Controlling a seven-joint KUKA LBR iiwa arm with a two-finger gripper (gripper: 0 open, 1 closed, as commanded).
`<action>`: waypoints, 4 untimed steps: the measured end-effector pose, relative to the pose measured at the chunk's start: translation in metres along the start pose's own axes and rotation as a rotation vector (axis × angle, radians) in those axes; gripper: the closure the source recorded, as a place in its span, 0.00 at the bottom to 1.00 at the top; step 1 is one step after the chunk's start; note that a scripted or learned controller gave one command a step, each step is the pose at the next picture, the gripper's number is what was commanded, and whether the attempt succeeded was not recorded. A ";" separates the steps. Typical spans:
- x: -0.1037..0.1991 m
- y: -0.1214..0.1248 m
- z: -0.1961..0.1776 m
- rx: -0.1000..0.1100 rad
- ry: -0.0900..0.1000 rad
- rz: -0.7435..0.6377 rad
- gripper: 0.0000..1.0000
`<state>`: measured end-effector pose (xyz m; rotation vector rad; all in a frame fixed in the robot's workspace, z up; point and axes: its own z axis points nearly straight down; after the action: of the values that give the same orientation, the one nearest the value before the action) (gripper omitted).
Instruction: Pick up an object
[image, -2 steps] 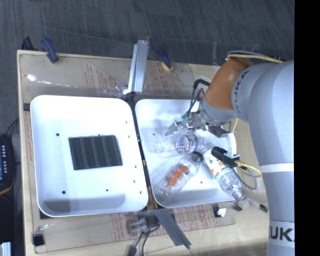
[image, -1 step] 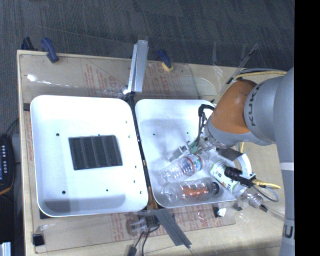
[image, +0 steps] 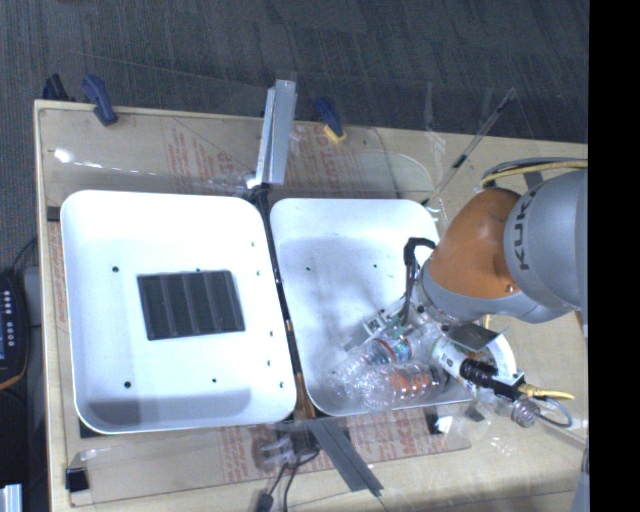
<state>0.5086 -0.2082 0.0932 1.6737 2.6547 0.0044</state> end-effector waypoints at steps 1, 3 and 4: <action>-0.001 0.002 -0.011 -0.004 -0.001 -0.004 1.00; -0.001 0.004 -0.021 -0.005 -0.003 -0.010 1.00; 0.036 0.071 -0.100 0.005 0.001 0.202 1.00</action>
<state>0.5566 -0.1455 0.1930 1.9347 2.4755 -0.0005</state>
